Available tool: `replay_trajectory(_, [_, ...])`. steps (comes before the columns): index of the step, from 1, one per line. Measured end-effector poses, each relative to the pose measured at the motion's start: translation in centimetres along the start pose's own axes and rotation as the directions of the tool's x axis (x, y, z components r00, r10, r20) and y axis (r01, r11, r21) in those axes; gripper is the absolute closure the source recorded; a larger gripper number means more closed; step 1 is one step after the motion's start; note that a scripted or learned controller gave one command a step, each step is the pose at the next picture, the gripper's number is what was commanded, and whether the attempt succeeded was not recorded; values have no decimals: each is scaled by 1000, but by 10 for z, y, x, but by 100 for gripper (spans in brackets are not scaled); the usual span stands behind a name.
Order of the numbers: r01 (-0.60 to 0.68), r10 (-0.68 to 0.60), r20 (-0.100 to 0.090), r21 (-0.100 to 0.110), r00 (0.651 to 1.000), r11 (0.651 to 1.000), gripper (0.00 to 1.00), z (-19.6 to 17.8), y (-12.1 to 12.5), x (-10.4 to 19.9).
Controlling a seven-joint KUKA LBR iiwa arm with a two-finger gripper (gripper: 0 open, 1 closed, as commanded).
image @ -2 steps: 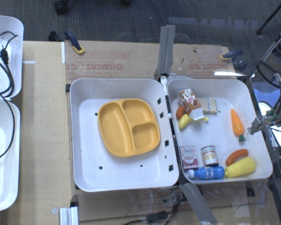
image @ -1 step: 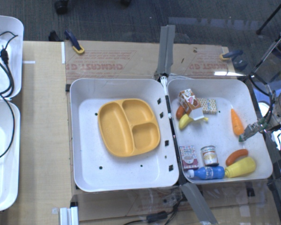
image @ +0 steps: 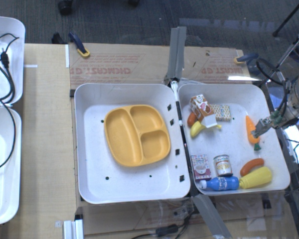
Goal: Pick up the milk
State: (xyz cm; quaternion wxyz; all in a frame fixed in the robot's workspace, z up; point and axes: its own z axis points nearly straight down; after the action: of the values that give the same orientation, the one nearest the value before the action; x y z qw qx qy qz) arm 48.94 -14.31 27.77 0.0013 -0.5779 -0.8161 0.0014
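Near the right bin's (image: pixel 269 103) far-left corner, milk carton (image: pixel 201 106) lies tilted, touching banana (image: pixel 201 128). Jaws (image: pixel 264 126) hover near right wall, just beside carrot (image: pixel 251 129); grip state cannot be told.

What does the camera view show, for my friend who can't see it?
The robot's tool hangs over the right white bin beside an orange toy carrot, away from the small red-and-white milk carton at the bin's far left. The left white bin holds a yellow divided plastic plate.
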Motion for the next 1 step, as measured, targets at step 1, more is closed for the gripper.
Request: replay_trajectory(1, [107, -107, 0, 1, 994, 994, 100, -21, 19, 85])
